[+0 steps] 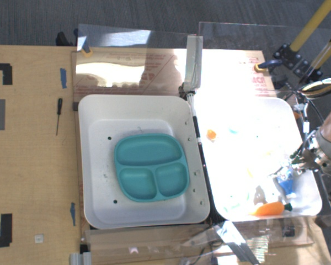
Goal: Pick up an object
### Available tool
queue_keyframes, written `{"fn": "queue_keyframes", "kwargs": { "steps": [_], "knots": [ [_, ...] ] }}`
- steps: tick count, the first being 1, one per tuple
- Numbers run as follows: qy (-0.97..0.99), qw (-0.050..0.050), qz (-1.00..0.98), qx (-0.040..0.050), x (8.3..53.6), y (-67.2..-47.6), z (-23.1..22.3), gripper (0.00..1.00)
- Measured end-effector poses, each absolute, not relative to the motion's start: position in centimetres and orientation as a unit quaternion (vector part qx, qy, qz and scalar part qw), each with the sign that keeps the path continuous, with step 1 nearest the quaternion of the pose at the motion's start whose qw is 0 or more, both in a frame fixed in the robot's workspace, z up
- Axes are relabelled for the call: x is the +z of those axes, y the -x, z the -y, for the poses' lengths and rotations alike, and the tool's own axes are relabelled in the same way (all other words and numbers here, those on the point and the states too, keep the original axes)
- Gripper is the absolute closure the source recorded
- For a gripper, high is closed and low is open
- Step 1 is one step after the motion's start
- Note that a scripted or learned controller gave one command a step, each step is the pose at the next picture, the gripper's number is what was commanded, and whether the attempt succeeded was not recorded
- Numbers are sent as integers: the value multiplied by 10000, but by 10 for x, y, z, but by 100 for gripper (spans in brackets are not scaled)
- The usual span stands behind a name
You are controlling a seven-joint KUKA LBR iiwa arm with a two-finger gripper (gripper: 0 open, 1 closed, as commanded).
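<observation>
On the left part of the bench lies a thin dark tool like a screwdriver, beside some pieces of blue tape. The left bin holds a teal divided plate with three compartments, lying flat near the middle. The right bin is very bright from the light (many details are washed out there). A small orange piece lies close to its left wall. At the near right corner lies an orange carrot-shaped object with a dark tip, flat on the bin floor. Just above it is a blue object, and the gripper is right at this blue object, low in the bin. I cannot tell whether the gripper is clenched or released, or whether it grasps something.
</observation>
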State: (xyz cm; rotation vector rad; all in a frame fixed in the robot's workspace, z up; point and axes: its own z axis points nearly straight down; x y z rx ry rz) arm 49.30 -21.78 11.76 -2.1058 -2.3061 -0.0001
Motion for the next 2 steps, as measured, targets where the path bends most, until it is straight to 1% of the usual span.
{"fn": "queue_keyframes", "kwargs": {
  "steps": [1,2],
  "knots": [
    [7532,46,6577,-114,91,-489,208,0],
    [7553,-26,6553,-66,99,-488,214,100]
  ]
}}
